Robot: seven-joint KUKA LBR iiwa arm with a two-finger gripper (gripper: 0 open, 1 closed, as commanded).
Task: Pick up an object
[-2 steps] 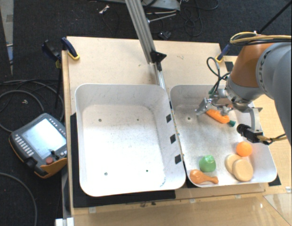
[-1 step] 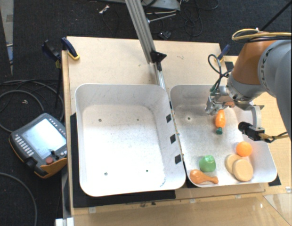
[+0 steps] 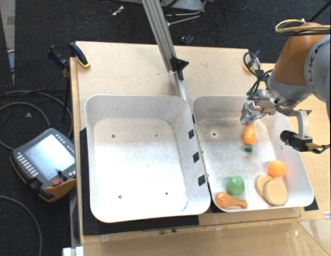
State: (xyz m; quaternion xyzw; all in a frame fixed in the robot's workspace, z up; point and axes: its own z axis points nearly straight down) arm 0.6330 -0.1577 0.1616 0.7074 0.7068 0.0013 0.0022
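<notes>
Everything is placed here against the right bin [image 3: 205, 116], the one reached by the arm. Along its near wall a cluster of toy foods is seen: an orange spoon-like piece [image 3: 230, 200] at the near corner, a green apple [image 3: 235, 184] just behind it, a tan bread slice [image 3: 272, 190] further right by the bin's right wall, and an orange ball [image 3: 276, 168] touching the slice's far side. These four are left untouched, well apart from the tool. Further in, near the middle of the right bin's floor, a carrot [image 3: 250, 136] is found, orange with a small green tip pointing toward the near wall. The gripper [image 3: 249, 116] is placed directly over the carrot's far end, at or touching it, but whether the carrot is gripped cannot be told, and the state of the fingers cannot be told either, since they are hidden under the wrist. No lift is shown: the carrot is judged to be lying on the bin floor. The approach is therefore judged as done, while a secure grasp and the lift are left. Beyond the dividing wall, the left bin [image 3: 101, 111] is not involved.
</notes>
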